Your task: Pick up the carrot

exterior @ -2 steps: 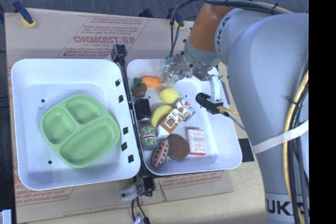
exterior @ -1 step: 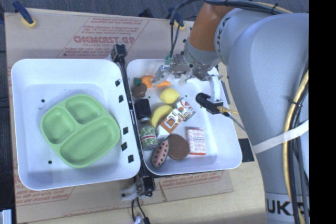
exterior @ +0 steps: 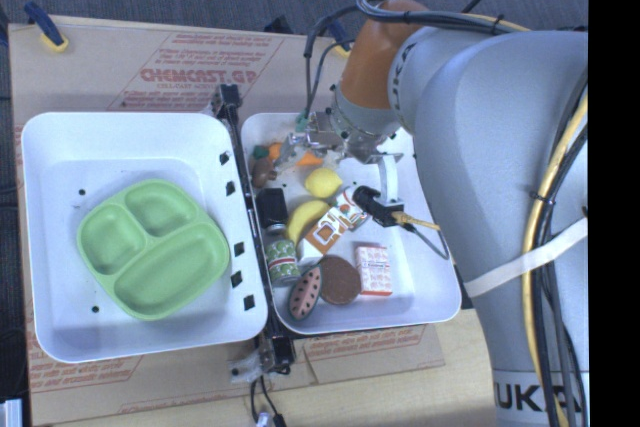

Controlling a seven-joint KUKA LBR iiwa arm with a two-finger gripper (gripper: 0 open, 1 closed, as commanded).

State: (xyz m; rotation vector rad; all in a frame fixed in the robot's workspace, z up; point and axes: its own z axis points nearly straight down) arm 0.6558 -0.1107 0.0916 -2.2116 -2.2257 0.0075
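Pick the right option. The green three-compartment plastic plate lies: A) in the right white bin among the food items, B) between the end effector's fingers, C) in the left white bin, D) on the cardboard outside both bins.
C: the green three-compartment plastic plate lies flat on the floor of the left white bin, while the arm's end effector is over the right white bin.

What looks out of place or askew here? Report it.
Nothing looks spilled or damaged. The toy food lies jumbled in the right bin: a banana, a lemon, a can on its side, small boxes at angles. The green plate sits flat in the left bin. The gripper is low at the right bin's far end.
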